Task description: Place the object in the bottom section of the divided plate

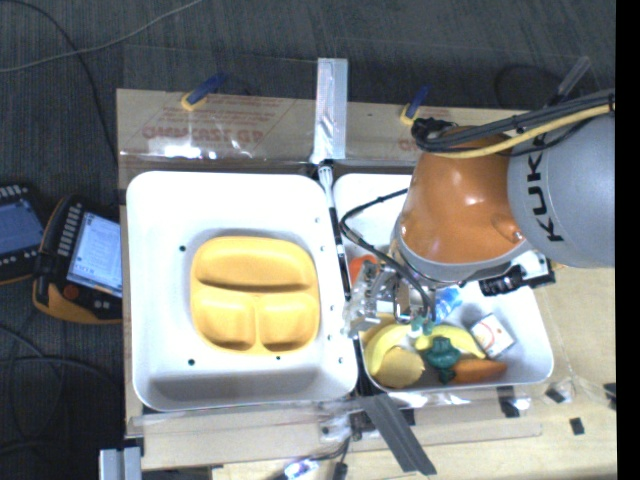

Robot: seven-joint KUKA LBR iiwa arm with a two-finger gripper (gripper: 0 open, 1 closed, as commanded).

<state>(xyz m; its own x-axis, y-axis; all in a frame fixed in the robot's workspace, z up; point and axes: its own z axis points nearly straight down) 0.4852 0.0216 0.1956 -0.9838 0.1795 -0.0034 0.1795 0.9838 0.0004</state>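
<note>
Wooden bench (170, 118) on dark grey carpet (60, 88)

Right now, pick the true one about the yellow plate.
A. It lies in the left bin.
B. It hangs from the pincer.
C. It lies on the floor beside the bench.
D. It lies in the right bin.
A: the plate lies flat in the left bin, while the arm works over the right bin among the toys.
</note>
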